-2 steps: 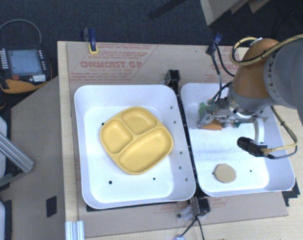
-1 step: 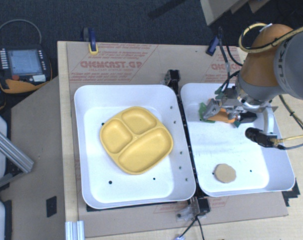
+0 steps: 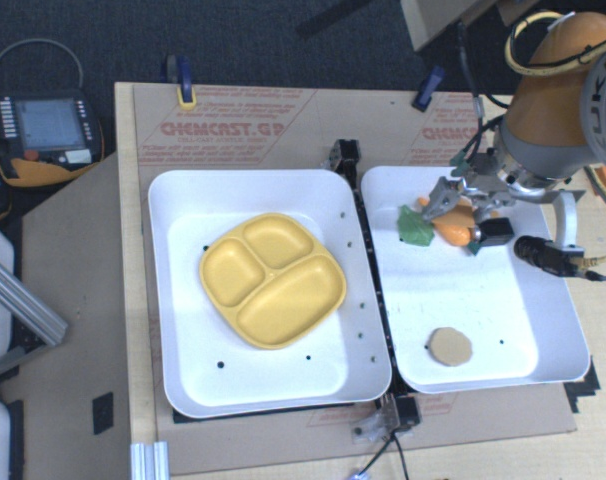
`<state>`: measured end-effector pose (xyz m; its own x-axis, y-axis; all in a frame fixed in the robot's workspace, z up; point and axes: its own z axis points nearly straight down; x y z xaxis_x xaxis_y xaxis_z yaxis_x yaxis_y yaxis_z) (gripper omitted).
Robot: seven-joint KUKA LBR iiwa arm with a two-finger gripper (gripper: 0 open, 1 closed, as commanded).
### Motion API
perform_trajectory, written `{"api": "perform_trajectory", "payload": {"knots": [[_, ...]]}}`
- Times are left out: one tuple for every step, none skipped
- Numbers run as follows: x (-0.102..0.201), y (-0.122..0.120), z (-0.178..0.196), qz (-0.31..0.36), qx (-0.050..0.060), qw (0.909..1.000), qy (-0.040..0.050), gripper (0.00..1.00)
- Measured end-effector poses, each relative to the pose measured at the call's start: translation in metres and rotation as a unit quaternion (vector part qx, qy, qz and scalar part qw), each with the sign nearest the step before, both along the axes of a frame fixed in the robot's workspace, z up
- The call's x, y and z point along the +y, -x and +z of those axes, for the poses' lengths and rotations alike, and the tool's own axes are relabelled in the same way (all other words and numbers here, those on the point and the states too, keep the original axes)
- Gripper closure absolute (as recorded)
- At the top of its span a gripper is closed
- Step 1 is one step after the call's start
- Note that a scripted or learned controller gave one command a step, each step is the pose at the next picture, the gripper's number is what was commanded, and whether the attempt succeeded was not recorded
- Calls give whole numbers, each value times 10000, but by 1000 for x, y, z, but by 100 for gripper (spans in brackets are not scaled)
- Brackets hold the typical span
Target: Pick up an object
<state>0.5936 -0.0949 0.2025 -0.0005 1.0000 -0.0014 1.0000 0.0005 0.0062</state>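
**Gripper low over the far cluster in the right bin**

Nearest the camera in the right bin (image 3: pixel 543 358) lies one tan round disc (image 3: pixel 450 347), well apart from the gripper (image 3: pixel 465 200). In the left bin (image 3: pixel 173 298) sits one yellow divided plate (image 3: pixel 273 280). Farther back, one orange piece (image 3: pixel 451 230) and one green piece (image 3: pixel 416 227) lie touching, the green toward the bins' divide. The gripper hangs directly over the orange piece, so that is likely the target. I cannot tell how wide it stands, nor whether it grips anything.
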Motion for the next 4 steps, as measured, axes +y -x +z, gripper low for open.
{"api": "perform_trajectory", "payload": {"knots": [[0, -1, 31, 2, 1, 10000, 2, 100], [50, -3, 34, 21, 16, 10000, -8, 100], [103, -14, 21, 16, 19, 10000, -5, 100], [160, -24, 13, 14, 17, 10000, -7, 100]]}}
